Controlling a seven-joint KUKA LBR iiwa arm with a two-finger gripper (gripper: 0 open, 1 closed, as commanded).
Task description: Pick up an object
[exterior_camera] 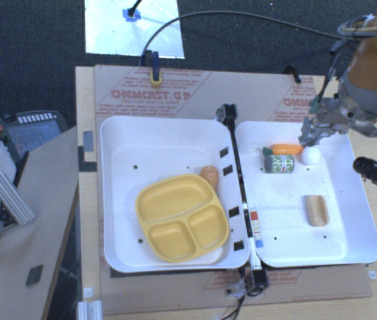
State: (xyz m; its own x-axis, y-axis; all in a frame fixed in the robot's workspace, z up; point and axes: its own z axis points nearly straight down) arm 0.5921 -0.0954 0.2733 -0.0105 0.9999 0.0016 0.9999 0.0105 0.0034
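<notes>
The tool point(310, 141) hangs over the far part of the right bin point(348, 245), just above a white egg point(311, 155), an orange carrot point(286, 149) and a small can point(279, 163). Whether it is apart or together I cannot tell. Descend squarely on the egg, clear of its neighbours.

Bright, even overhead light, soft shadows, white bins point(175, 129) nearly overexposed, overall slightly soft focus.
</notes>
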